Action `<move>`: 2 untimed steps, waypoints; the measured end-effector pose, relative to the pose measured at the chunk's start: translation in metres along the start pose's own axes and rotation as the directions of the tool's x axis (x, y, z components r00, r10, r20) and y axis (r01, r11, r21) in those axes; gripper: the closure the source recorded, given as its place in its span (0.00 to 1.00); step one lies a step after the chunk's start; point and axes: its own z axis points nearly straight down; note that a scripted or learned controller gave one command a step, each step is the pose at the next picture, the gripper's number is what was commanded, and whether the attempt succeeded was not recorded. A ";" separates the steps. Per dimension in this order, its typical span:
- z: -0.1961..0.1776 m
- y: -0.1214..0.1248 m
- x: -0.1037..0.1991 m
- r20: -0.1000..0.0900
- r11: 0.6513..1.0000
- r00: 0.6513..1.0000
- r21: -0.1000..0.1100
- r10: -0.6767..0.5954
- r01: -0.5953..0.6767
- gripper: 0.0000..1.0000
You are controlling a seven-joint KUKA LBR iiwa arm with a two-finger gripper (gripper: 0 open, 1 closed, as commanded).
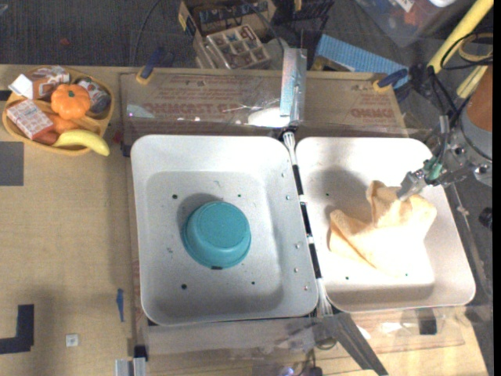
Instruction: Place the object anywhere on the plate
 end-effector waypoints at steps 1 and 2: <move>0.046 0.002 0.002 -0.003 1.000 1.000 0.001 -0.004 0.004 1.00; 0.036 0.042 0.035 0.002 0.920 0.920 -0.004 -0.392 0.392 1.00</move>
